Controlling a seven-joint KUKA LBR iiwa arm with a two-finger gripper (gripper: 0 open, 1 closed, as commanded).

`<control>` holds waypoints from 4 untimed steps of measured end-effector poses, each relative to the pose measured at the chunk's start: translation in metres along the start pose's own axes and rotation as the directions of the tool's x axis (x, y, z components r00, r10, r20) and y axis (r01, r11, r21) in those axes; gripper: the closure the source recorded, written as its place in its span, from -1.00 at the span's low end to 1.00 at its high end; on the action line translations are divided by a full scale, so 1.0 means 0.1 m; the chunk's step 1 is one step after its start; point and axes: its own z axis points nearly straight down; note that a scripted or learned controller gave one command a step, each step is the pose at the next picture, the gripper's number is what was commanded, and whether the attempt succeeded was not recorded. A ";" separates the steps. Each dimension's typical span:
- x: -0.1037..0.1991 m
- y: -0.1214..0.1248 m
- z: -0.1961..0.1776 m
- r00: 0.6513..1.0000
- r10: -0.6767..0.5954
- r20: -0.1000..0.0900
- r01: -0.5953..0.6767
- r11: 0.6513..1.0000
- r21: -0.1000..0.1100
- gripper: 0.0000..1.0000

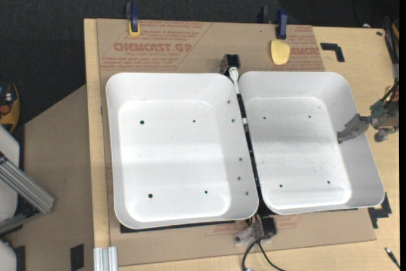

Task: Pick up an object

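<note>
Two white bins, left and right, sit touching; fingers' state unclear.

My claw ends in a dull grey finger. Behind it I see a cluttered head with small green and orange bits. Finer detail is too blurred.

Two white bins sit side by side on a brown board. The left bin and right bin touch along their inner rims, where a black strip runs between them. Two blue clamps grip the board's far edge; the second clamp stands near the far right corner, with a yellow piece just below it. The gripper reaches over the right bin's right rim. A cable leaves the board's near edge.
</note>
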 end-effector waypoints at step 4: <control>1.12 -0.05 -2.24 1.000 -0.006 0.002 0.006 1.000 -0.022 1.00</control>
